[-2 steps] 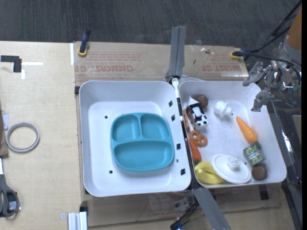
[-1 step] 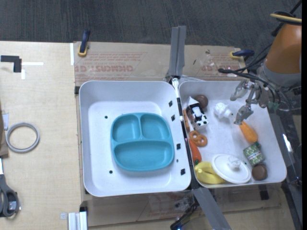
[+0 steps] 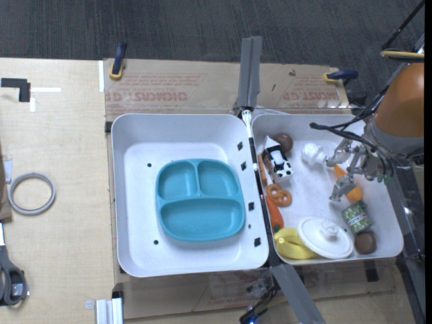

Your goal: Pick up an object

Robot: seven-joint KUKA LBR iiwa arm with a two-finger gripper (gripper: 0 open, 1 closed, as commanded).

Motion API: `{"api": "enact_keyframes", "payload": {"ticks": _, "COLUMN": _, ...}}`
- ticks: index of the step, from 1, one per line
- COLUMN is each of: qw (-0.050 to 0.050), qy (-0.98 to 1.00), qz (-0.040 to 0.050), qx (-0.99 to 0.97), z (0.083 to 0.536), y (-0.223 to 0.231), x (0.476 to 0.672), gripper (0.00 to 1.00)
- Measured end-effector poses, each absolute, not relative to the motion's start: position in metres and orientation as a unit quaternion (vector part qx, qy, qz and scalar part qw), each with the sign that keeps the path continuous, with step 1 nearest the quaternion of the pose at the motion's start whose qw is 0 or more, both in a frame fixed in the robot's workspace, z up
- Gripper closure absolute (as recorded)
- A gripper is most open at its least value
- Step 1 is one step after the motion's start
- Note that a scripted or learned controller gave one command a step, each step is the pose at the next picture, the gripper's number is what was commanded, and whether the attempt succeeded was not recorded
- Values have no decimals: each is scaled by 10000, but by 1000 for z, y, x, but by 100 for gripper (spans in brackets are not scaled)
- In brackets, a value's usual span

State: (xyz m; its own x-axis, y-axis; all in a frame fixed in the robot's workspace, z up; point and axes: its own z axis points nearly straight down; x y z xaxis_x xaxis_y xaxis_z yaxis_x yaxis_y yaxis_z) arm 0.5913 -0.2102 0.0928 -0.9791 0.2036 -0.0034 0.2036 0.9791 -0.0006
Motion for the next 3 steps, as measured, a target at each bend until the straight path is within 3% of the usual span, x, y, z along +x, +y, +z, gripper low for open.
{"api": "enact_keyframes", "payload": {"ticks": 1, "qw": 27, "qy": 9966, "qz": -8, "qx": 829, "z": 93, "y": -199, "x": 607, "gripper": 0}}
{"api": "enact_keyframes", "payload": {"ticks": 2, "qw": 16, "qy": 9978, "qz": -6, "qx": 668, "z": 93, "y": -207, "x": 573, "gripper": 0}}
{"api": "enact_keyframes", "payload": {"ticks": 3, "qw": 25, "qy": 9961, "qz": -2, "qx": 878, "z": 93, "y": -186, "x": 588, "gripper": 0}}
